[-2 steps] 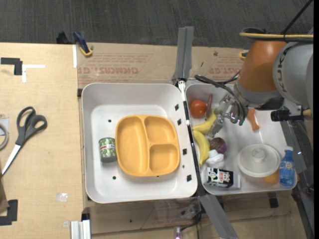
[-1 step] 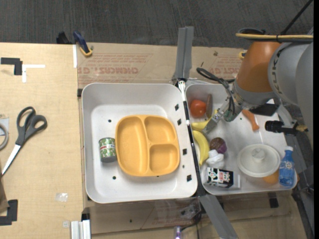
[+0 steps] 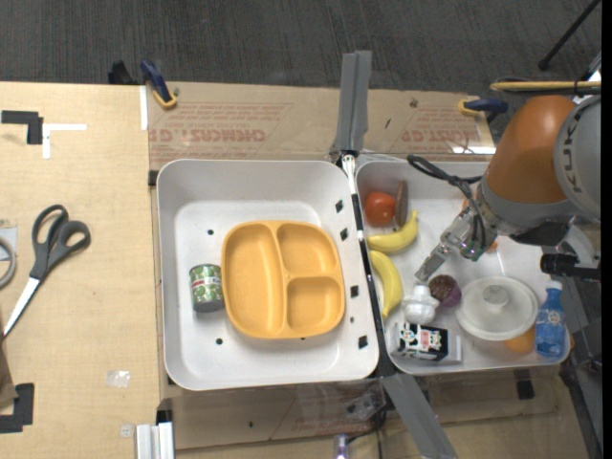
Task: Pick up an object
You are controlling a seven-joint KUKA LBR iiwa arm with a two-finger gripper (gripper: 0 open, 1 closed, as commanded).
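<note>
Banana (image 3: 385, 277) hugs the right bin's (image 3: 427, 360) left wall, tool (image 3: 427, 268) apparently just beside.

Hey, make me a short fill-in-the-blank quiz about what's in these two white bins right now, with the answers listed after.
1. The yellow divided plate lies in the ____ bin.
2. The small green can stands just ____ of the plate.
3. The two bananas lie in the bin that the gripper is over, the ____ one.
4. The red tomato sits near that bin's ____ edge.

Missing words: left; left; right; far
</note>
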